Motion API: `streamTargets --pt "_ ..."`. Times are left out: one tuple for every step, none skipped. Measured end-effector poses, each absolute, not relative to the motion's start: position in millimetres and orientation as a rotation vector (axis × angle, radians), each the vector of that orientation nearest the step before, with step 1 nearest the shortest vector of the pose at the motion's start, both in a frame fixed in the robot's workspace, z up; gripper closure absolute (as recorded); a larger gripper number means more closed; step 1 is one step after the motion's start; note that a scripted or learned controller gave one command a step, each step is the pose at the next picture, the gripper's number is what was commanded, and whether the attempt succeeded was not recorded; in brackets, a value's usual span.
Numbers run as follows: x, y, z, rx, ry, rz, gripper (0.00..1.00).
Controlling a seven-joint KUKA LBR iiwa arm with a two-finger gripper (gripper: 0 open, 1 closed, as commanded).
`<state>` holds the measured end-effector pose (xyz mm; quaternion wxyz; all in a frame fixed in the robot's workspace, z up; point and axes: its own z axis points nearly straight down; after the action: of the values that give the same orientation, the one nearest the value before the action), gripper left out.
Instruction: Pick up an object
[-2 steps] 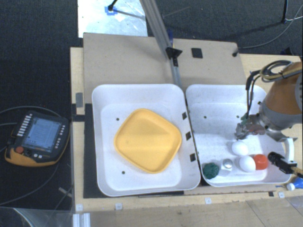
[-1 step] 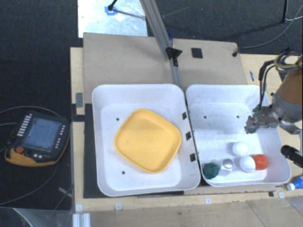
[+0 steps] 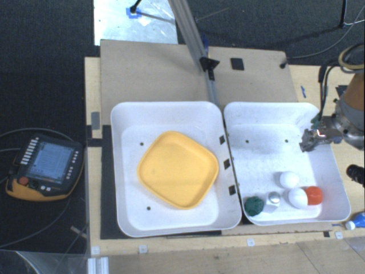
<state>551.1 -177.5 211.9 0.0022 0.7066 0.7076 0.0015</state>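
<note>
arm waits at the right bin's edge, small objects grouped in the near corner

the gripper [image 3: 311, 138] sits at the right side of the right bin [image 3: 256, 119], low over its far right wall, with the grey arm [image 3: 355, 110] and its orange band rising behind it toward the right edge of the view. the dark fingertips are small and blurred from here, so i cannot tell whether they are apart or together, and nothing can be seen between them.

the things to pick lie nearer the camera than the fingers, in the near part of the same bin. closest to the fingers is a white ball [image 3: 289, 180], below and slightly to their left. just past it sits a second white ball [image 3: 297, 197], touching an orange-red ball [image 3: 314, 195] on its right. left of those is a small silver object [image 3: 274, 198], and further left, by the bin's near left corner, a dark green lumpy object [image 3: 254, 205].

well away to the left of the fingers, the left bin [image 3: 131, 124] holds a yellow square plate [image 3: 178, 169], lying flat near its middle. both bins rest on a cardboard sheet [image 3: 154, 67]. far left on the dark floor lies a teach pendant [image 3: 45, 167] with its cable.
</note>
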Motion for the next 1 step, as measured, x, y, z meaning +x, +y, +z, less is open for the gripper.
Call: streamTargets --pt "555.5 -173.3 273.3 2.217 2.219 0.005 1.00"
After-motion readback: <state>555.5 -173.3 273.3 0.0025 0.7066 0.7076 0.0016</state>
